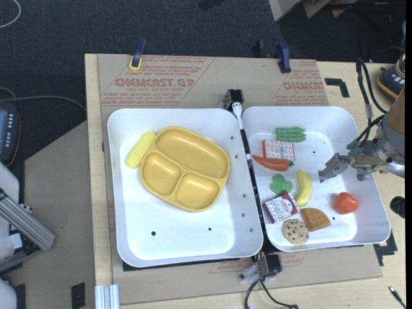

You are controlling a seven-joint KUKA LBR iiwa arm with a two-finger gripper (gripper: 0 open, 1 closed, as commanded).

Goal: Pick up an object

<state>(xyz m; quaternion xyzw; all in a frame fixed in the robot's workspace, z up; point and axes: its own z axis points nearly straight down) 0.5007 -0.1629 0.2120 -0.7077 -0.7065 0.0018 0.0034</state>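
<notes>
Nothing is picked up yet. The end effector point(336, 170) hovers over the right bin point(335, 118), its fingers apart and gripping nothing. The banana point(304, 188) lies just beside it, the tomato point(346, 202) just below.

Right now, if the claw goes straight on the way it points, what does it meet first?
Probably the banana. The claw points left and slightly toward the bin's near side, with bare bin floor between them. Its height is unclear, so it might pass above.
</notes>
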